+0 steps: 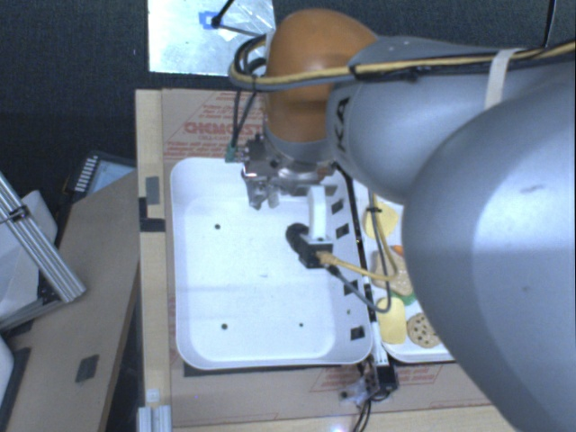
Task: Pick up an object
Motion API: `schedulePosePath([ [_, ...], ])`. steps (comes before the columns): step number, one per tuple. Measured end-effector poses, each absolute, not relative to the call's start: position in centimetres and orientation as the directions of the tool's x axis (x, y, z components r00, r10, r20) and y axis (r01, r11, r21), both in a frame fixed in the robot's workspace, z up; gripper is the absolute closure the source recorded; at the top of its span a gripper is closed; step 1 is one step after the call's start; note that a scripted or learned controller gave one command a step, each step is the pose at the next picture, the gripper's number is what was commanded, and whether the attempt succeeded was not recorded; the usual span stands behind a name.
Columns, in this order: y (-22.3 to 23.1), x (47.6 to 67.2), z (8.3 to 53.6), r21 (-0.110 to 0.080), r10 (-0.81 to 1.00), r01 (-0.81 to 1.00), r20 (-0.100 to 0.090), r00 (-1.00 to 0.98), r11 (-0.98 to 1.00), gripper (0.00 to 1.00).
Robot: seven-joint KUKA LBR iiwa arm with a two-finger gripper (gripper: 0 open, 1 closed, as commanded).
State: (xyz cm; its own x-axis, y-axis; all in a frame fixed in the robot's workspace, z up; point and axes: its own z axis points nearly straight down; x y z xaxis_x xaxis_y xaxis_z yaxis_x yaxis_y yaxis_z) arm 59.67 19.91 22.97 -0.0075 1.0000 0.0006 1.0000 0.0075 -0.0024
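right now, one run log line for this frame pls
arm: over left bin | gripper: near bin's far edge | grasp: none seen | right bin: mostly hidden by arm

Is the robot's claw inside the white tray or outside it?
Inside. The gripper hangs over the left bin's white floor, near its back edge.

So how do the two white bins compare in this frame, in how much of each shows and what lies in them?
The left bin lies almost wholly in view, its floor bare white with a few dark dots; the right bin is mostly hidden under the grey arm. The right bin shows colourful items, including a cookie-like disc. The gripper hangs over the left bin. Both are shallow and white.
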Motion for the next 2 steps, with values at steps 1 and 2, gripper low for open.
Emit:
schedulePosePath([
  [1, 23.73, 58.83, 26.60, 0.003, 1.000, 1.000, 0.003, -0.008, 0.008, 1.00],
  [2, 23.44, 58.88, 26.41, 0.001, 1.000, 1.000, 0.001, -0.004, 0.004, 0.00],
])
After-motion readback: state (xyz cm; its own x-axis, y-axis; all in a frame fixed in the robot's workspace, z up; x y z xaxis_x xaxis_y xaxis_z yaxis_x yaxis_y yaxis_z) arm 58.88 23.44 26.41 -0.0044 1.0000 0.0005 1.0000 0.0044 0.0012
